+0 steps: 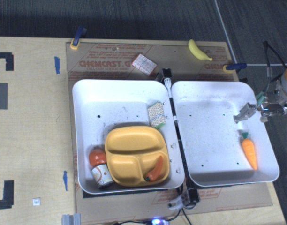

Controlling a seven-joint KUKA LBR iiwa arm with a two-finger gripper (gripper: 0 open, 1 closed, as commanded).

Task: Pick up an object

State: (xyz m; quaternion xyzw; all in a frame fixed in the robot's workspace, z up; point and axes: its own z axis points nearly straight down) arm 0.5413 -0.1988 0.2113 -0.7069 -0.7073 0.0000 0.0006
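Bench: two bins [87,97]. One carrot [249,153] lower right; gripper [249,111] above it, grip state indiscernible.

Red block lettering runs along the brown cardboard sheet [110,62] that lies under the two white bins. Near its top left, the word reads roughly "CHEMCAST", with the last letters blurred. A second run of red lettering shows at the cardboard's top right edge, cut off by a blue clamp [233,67] and too blurred to read. A small patterned packet [144,64] lying on the cardboard carries print too fine to make out.
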